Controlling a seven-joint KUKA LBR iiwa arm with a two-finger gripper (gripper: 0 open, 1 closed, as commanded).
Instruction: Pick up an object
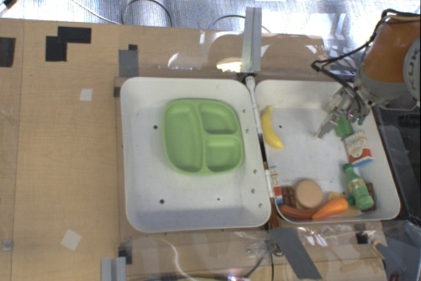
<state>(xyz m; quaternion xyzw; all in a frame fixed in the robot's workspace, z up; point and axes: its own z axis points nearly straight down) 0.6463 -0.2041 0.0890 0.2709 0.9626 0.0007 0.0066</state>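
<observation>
Along the near wall of the right bin [388,204] lies a crowd of small things: a red sausage [297,212] against the near rim, an orange carrot [331,208] touching it on the right, a round tan lid or jar top [308,193] just behind them, and a green bottle [359,189] lying along the right side, with something brown beside it that is too small to name. Just behind the bottle is a small white and red carton [357,148]. Further back on the left side of this bin, a yellow banana [270,129] lies close to the divider between the two bins. In the left bin [141,207], a green divided plate [202,135] sits near the middle, flat on the floor. At the far right of the right bin, the gripper [334,120] hangs over bare white floor behind the carton, its metal fingers [326,127] pointing down and left with a small green item [345,126] right beside them; whether the fingers are spread or pinching that item cannot be told. Above it the arm's orange band [388,52] rises at the right edge.
</observation>
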